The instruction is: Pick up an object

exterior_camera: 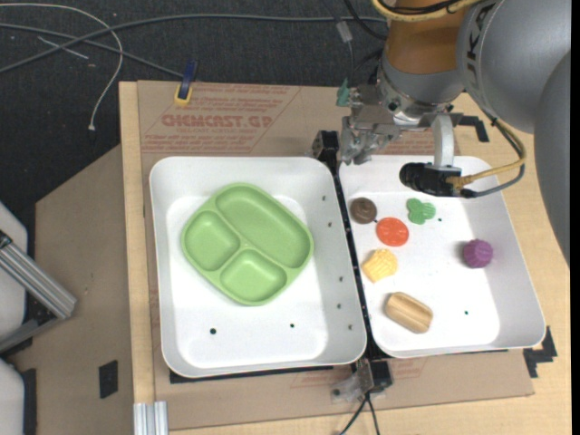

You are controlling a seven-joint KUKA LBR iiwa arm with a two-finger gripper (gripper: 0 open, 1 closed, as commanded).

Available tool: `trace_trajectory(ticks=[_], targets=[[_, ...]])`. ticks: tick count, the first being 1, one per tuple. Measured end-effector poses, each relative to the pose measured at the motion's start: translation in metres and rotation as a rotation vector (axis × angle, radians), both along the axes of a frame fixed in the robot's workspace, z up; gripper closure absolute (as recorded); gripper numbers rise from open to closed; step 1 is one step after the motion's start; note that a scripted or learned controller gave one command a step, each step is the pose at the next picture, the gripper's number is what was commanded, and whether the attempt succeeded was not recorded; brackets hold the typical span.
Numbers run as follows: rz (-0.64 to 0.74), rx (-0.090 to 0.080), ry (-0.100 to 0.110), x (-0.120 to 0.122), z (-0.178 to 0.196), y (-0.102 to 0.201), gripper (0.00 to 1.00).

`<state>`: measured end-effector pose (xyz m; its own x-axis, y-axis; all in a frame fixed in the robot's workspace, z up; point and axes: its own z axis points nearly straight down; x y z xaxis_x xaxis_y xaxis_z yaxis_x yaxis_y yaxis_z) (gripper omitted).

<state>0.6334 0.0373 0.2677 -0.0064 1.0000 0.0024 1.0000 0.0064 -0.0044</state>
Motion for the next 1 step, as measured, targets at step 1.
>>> trace_trajectory(ticks=[1], targets=[[-0.002,-0.001,0.001,-0.0044,-0.0246,0.0547,1.0]])
